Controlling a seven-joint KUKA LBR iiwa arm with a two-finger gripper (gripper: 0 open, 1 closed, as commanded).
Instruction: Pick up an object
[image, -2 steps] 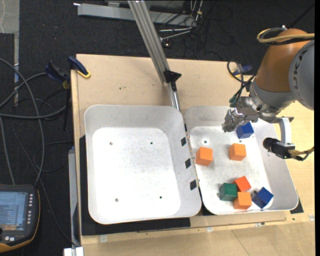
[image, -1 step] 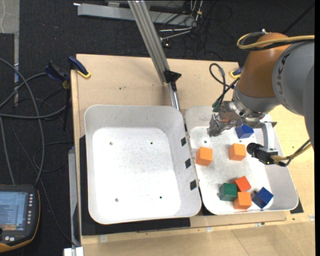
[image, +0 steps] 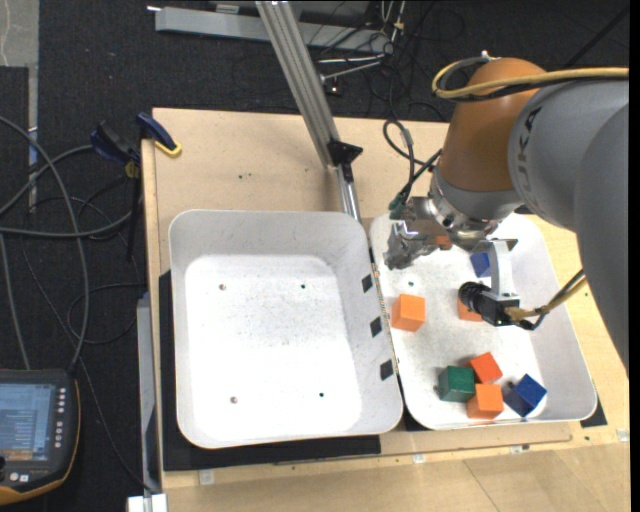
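Over the right white plastic bin (image: 570, 385) I see the grey arm (image: 570, 140) with its orange band (image: 490, 125) reaching in from the right, its wrist hanging above the bin's far half. My two-finger gripper (image: 402, 248) sits low near the bin's far left corner, close to the wall shared with the other bin. Whether it is open or closed I cannot tell; the metal parts blur together from this height, and I see no block between them.

Counting the loose pieces in that bin, I make out six blocks with any certainty. One orange cube (image: 408, 312) lies alone near the left wall, just below the gripper and apart from it. Four sit bunched at the near end: a dark green block (image: 458, 383), a reddish-orange cube (image: 486, 367) touching it, another orange cube (image: 487, 400) in front, and a blue cube (image: 525, 394) beside that. A second blue block (image: 482, 262) peeks out under the wrist, partly hidden. A sliver of orange near the black fitting on the wrist may be one more; I can't say.

At left, the second white bin (image: 200, 300) lies beside the first.
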